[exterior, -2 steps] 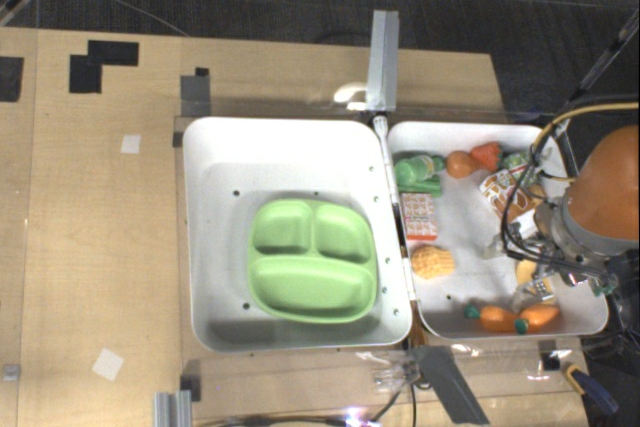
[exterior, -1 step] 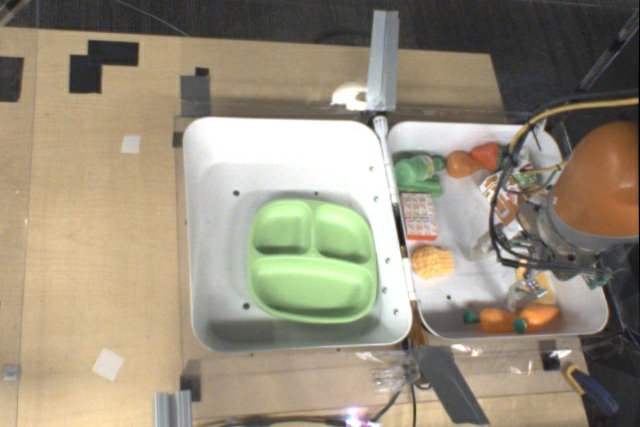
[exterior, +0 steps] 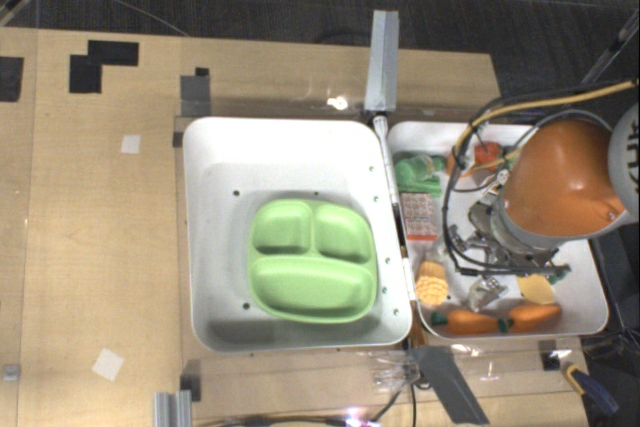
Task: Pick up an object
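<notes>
The arm, with its orange band (exterior: 560, 177), reaches down into the right bin (exterior: 600, 315). My gripper (exterior: 489, 292) hangs low over the bin's front part, just above an orange carrot (exterior: 500, 320). A corn cob (exterior: 431, 282) lies to the gripper's left and a pale yellow piece (exterior: 537, 289) to its right. Further back in the bin lie a green toy (exterior: 417, 173), a red and white packet (exterior: 417, 213) and a small red item (exterior: 487, 153). The wrist and cables hide the fingers.
The left bin (exterior: 210, 245) holds a green three-compartment plate (exterior: 312, 258). A grey metal post (exterior: 382, 60) stands behind the divide between the bins. Yellow and black cables (exterior: 470, 165) loop around the wrist. Wooden bench surface (exterior: 90, 235) extends to the left.
</notes>
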